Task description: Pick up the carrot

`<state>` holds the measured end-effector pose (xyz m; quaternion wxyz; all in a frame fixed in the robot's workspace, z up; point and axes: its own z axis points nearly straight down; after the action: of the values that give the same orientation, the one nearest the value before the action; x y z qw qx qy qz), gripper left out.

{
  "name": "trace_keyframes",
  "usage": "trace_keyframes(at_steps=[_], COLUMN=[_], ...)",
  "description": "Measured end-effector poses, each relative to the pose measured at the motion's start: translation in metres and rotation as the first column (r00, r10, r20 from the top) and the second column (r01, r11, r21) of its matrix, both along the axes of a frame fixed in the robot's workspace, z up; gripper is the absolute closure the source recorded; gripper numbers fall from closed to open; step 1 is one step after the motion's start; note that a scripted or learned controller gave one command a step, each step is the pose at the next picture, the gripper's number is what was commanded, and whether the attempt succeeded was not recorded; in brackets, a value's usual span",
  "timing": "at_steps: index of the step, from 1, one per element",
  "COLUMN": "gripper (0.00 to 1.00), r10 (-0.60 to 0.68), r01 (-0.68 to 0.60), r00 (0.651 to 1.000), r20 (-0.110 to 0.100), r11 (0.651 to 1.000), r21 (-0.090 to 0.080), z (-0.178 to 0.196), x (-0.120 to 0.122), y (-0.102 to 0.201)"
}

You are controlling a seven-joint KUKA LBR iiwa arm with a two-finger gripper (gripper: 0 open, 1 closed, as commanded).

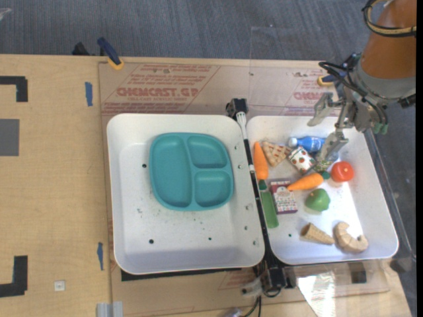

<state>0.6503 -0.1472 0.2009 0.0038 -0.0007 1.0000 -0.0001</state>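
Carrot (pixel 306 181) lies in the right bin (pixel 380 197), a little toward 12 o'clock from the bin's middle, tilted with its thick orange end toward 2 o'clock and its point toward 8 o'clock. The gripper (pixel 328 154) hangs over its thick end, just at 1 o'clock from it — whether it touches the carrot cannot be told, and nothing is seen between its fingers. How the hand stands, spread or closed, cannot be told either.

A red tomato (pixel 342 172) sits just at 3 o'clock of the carrot's thick end. A green pepper (pixel 318 200) lies just at 5 o'clock of the carrot. A small purple box (pixel 285 197) lies at the carrot's point, at about 7 o'clock. A second orange piece (pixel 261 162) lies along the bin's 9 o'clock wall, with a green stick (pixel 269 207) below it toward 6 o'clock. A waffle wedge (pixel 275 152), a red-and-white die (pixel 301 159) and a blue-and-white bottle (pixel 305 142) sit toward 11 and 12 o'clock of the carrot. Near the 5 o'clock corner lie a cone (pixel 316 234) and a tan pastry (pixel 350 237).

The left bin (pixel 132 243) holds a teal divided plate (pixel 192 171) — three compartments, set toward 12 o'clock of that bin's middle.
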Motion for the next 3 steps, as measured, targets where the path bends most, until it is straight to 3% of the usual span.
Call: trace_keyframes(at_steps=[1, 2, 3], gripper=[0.00, 0.00, 1.00], r10=[0.113, 0.016, 0.017], r01=[-0.113, -0.016, -0.017], r00=[0.994, 1.000, 1.000], r20=[0.006, 0.006, 0.020], r11=[0.994, 1.000, 1.000], r21=[-0.003, 0.002, 0.000], z=[-0.103, -0.111, -0.097], x=[-0.046, -0.063, -0.058], y=[0.026, 0.022, 0.022])
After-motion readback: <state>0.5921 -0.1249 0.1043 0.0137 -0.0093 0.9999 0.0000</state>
